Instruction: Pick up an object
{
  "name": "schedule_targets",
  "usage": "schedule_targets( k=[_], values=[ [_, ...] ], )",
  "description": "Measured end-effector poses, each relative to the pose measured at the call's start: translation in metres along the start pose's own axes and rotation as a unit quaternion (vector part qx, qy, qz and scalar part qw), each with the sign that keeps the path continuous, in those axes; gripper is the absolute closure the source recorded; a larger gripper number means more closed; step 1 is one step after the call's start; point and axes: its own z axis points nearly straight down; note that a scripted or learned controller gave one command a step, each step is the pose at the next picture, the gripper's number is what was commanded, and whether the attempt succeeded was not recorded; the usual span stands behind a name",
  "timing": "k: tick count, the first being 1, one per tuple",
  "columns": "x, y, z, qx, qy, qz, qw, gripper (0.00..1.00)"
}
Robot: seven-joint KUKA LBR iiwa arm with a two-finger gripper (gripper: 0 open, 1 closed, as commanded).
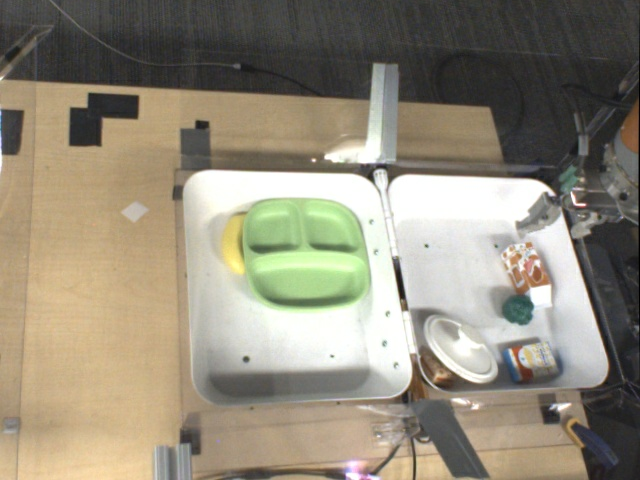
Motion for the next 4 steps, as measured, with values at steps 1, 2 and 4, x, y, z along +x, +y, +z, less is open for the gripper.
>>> schedule_targets(
  k=[1,2,4],
  values=[
    [-0.016,0.023,0.115,0.000,0.000,-0.099,0.9951,0.00],
    [-0.019,0.013,0.148,-0.007,-0.005,-0.138,0.9903,0.00],
    [0.090,0.054,0.052,-0.002,0.000,-0.144,0.9896,1.00]
  ],
)
